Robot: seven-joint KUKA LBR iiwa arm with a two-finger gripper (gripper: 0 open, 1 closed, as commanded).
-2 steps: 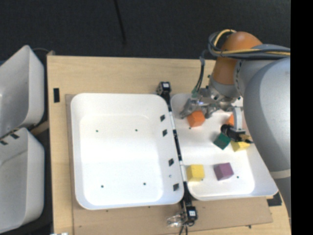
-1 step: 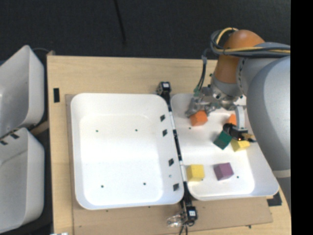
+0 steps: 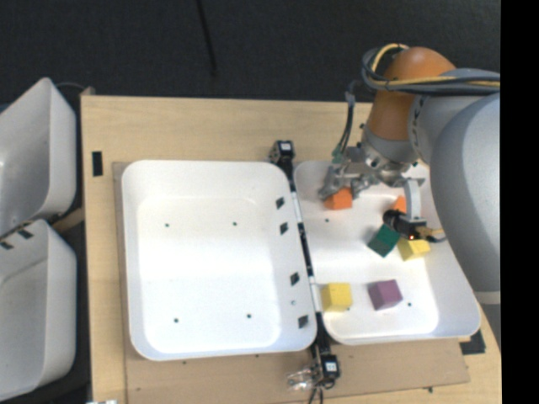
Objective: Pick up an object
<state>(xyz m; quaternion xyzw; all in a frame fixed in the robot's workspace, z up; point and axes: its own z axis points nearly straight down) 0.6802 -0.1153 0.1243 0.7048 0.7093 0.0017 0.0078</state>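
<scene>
The grasp step appears to be in hand: the pincer (image 3: 340,190) is seen lowered over an orange block (image 3: 339,199) at the right bin's (image 3: 421,322) eleven o'clock. Whether it is closed cannot be told. A straight lift would be called for next.

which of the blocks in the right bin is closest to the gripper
The orange block, directly at the gripper near the bin's far left corner. The green, purple and two yellow blocks lie farther toward the near side.

Bulky grey arm (image 3: 459,183), orange wrist band (image 3: 402,91), looped cables, small metal pincer (image 3: 345,183)
</scene>
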